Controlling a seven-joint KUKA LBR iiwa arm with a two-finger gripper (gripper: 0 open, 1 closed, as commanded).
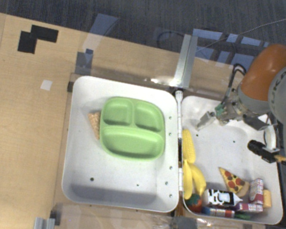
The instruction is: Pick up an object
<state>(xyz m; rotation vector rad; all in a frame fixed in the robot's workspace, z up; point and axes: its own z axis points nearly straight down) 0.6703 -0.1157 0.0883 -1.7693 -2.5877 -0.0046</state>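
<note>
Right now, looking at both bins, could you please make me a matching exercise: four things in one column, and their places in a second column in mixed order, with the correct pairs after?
Things:
1. green divided plate
2. corn cob
3. pizza slice
4. gripper

Places:
A. right bin, along its left wall
B. above the right bin's upper part, over bare floor
C. middle of the left bin
D. right bin, lower right part, near the small packages

Pairs: 1-C, 2-A, 3-D, 4-B
</note>
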